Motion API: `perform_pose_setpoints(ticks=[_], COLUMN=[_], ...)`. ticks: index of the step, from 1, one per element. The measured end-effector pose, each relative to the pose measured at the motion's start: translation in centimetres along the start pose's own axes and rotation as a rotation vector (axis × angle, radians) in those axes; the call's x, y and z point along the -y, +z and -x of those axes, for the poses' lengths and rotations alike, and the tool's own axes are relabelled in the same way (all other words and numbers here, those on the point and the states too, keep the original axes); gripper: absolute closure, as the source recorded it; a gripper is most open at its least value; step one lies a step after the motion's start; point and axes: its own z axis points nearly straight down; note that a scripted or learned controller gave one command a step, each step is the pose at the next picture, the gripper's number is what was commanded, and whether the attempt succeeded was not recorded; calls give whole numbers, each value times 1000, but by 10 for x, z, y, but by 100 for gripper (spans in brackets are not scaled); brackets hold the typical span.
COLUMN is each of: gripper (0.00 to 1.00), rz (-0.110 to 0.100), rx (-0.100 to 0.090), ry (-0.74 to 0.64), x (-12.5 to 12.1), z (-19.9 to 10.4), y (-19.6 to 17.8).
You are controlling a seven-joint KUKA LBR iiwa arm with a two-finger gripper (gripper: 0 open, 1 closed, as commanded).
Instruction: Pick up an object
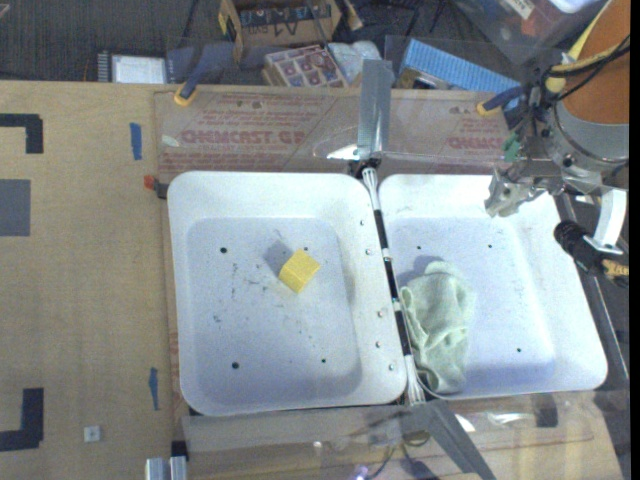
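Bench under me carries two shallow white bins side by side, meeting along a central seam. My gripper (508, 194) hangs over the far right corner of the right bin (540, 298), above the bin floor, with nothing between its fingers; the fingers look drawn close together, pointing down toward the bin's far edge. A yellow block (299, 270) lies in the left bin (200, 298), near the middle of its floor and a little toward the seam, turned at a slant to the bin's sides and well apart from me. A pale green cloth (441, 323) lies crumpled in the right bin, along its left edge beside the seam, reaching toward the near left corner. The cloth is the nearer of the two things to my gripper, but I touch neither. My grey arm with its orange band (605, 38) comes in above the right bin's far right corner.
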Motion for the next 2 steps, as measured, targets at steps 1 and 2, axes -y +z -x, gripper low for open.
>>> perform_pose_setpoints(ticks=[1, 2], gripper=[100, 100], rz=[-1, 3], rx=[0, -1], ry=[-239, 47], x=[-11, 55], z=[59, 69], y=[99, 188])
